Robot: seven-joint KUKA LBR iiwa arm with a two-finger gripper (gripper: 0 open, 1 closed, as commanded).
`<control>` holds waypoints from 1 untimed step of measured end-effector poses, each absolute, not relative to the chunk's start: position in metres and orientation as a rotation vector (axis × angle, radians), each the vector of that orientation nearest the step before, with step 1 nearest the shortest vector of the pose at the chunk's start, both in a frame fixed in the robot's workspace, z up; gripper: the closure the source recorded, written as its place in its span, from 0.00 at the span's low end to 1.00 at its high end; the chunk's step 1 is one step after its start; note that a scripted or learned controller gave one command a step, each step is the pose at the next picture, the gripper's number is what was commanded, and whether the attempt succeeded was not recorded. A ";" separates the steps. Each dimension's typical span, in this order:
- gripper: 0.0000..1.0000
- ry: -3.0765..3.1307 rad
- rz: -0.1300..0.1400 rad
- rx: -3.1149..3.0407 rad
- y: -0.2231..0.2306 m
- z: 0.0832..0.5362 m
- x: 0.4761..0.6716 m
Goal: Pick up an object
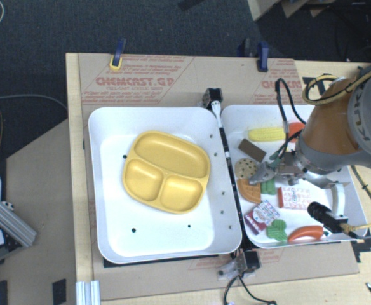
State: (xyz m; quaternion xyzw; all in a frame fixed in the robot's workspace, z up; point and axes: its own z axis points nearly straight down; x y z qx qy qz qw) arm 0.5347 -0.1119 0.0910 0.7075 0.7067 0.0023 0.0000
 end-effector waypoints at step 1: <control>1.00 2.210 0.019 2.213 -0.113 0.107 0.538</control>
